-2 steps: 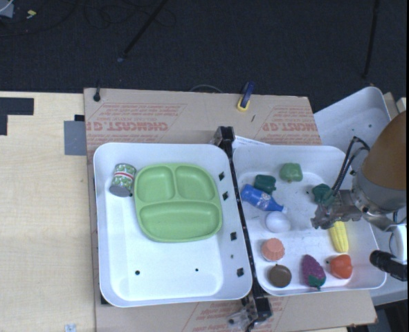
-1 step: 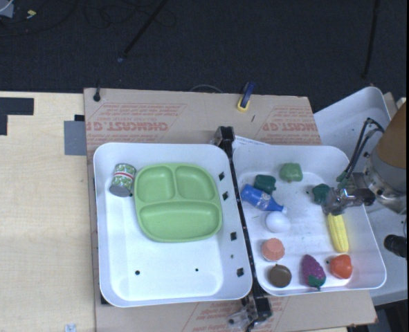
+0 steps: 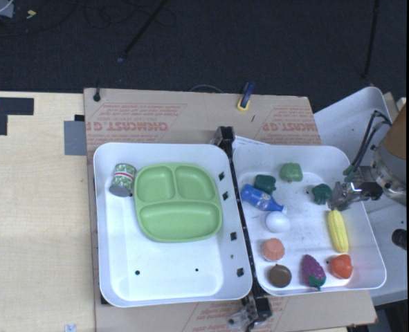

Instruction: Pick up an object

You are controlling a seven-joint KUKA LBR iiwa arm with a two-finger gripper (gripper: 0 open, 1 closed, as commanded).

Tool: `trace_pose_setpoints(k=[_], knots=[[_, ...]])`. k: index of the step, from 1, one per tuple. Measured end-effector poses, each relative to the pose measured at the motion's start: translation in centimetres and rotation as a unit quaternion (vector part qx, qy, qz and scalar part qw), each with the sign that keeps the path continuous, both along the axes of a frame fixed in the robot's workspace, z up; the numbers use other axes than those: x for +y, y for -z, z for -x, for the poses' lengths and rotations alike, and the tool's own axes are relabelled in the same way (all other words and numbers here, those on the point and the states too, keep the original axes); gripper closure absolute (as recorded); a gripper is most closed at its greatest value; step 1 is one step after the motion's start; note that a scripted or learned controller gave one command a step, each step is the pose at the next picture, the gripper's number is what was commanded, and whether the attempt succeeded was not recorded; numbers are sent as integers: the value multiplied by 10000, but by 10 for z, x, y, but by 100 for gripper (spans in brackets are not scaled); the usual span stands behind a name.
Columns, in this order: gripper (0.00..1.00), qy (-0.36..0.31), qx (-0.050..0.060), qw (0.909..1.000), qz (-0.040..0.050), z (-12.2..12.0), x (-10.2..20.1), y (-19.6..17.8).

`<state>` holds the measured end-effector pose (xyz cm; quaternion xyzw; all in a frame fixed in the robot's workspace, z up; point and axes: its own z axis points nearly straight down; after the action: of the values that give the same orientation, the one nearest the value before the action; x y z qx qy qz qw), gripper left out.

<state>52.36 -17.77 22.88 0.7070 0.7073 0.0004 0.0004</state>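
Note:
The right bin holds several toy foods: a yellow corn cob, a dark green piece, a light green piece, another dark green piece, a blue bottle, a white egg, a pinkish ball, a brown lump, a purple eggplant and a red-orange tomato. My gripper hangs low at the bin's right side, just right of the dark green piece and above the corn's top end. Nothing shows held in it.
The left bin carries a green divided plate and a small can lying at its upper left. A black divider runs between the bins. The arm's body stands over the right bin's right wall.

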Motion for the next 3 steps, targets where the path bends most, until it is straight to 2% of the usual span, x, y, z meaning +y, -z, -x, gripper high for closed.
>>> trace_pose_setpoints(k=[2, 3], knots=[[100, -21, 22, 10000, -15, 0, 111, -5], [100, -21, 24, 10000, -11, -18, 167, 10]])
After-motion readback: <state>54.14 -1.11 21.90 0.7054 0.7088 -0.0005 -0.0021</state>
